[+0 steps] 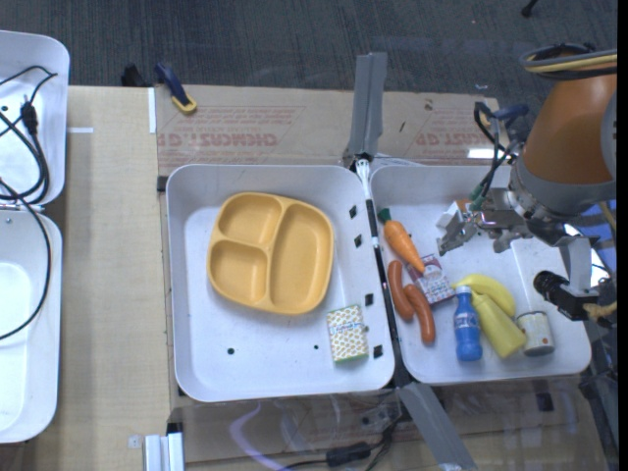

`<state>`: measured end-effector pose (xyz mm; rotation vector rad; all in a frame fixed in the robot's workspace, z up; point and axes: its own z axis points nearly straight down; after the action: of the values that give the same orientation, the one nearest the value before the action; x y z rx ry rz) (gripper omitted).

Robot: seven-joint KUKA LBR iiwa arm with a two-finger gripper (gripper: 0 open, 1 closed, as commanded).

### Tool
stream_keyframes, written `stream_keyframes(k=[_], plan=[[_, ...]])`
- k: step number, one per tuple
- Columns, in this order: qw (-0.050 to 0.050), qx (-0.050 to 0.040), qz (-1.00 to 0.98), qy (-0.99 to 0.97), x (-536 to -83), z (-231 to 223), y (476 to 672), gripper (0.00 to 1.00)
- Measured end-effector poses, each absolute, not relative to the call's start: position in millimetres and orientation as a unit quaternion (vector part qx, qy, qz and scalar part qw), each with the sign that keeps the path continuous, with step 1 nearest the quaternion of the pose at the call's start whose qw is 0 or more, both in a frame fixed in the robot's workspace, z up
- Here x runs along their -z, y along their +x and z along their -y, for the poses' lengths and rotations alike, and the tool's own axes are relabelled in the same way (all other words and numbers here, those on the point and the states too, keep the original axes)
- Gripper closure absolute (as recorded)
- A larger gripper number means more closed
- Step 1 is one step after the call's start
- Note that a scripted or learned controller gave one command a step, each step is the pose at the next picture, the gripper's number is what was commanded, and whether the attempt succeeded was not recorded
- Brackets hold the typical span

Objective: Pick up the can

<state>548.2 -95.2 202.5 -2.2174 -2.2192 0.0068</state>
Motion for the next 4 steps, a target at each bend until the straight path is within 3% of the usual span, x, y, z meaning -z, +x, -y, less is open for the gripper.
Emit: stream_keyframes(k=[1, 2, 3, 4], plan=[[0.002, -0.0021, 0.660, -0.751, -153, 124, 495.6, 0.00], [0.003, -0.0014, 0.770, -0.638, -121, 103, 506.8, 0.00], [0.001, -0.0013, 0.729, -0.684, -192, 108, 522.0, 0.00], [0.002, -0.0019, 0.724, -0.689, -165, 120, 599.9, 0.00]])
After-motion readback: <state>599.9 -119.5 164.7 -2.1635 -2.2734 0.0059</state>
